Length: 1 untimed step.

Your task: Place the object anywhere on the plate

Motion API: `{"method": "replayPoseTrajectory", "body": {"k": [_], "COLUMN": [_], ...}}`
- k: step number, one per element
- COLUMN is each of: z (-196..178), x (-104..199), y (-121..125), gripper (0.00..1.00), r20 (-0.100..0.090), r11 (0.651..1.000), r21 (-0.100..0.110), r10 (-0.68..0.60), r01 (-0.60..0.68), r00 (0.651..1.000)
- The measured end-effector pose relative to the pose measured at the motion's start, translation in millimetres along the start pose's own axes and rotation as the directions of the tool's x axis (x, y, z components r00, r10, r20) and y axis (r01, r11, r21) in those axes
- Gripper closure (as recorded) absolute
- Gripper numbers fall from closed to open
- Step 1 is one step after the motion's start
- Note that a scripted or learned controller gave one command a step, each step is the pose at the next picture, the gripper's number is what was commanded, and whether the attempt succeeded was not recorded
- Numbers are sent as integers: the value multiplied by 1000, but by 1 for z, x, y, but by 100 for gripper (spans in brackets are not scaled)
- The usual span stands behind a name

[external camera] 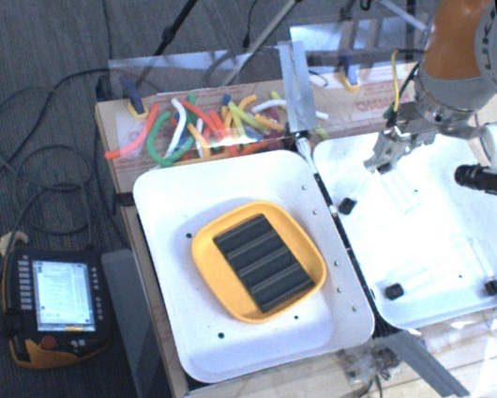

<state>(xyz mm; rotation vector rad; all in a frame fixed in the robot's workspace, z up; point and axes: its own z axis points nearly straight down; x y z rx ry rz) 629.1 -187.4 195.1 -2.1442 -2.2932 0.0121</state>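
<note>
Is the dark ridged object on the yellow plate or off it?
On it: the dark ridged object lies flat inside the yellow plate in the left bin, yellow rim showing on every side.

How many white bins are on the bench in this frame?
2. The left bin holds the yellow plate; the right bin sits beside it, under the gripper.

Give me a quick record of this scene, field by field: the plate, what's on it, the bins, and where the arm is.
plate: yellow plate, in the left bin
on plate: dark ribbed block, lying flat near the middle
right bin: a few small dark pieces, one near the front
arm: grey with orange band, over the right bin's far side
gripper: above the right bin; finger state unclear
behind bins: coloured looped cords
</note>
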Motion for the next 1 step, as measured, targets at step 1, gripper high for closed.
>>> {"method": "replayPoseTrajectory", "body": {"k": [1], "z": [0], "x": [0], "y": [0], "gripper": [0], "r20": [0], "r11": [1000], "r21": [0], "r10": [0], "r01": [0], "r00": [1000]}}
